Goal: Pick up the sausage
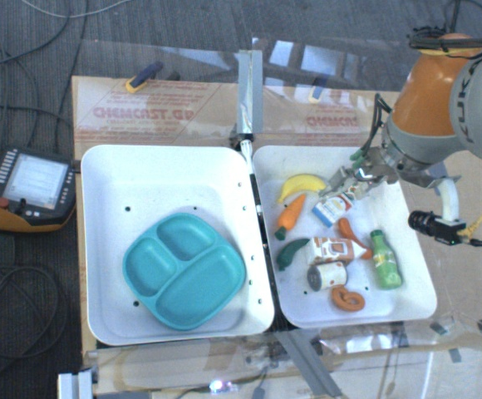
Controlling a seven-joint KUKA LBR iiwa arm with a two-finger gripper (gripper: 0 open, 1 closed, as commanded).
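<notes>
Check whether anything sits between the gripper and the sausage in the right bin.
Yes. The gripper hovers at the bin's upper side, over the blue-and-white carton. The sausage lies just below that carton, wedged beside the brown-labelled can, so both crowd it.

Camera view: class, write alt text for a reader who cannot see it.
The gripper hangs over the right bin, which holds a sausage, banana, carrot, green bottle and other toy foods. The left bin holds a teal divided plate.
</notes>
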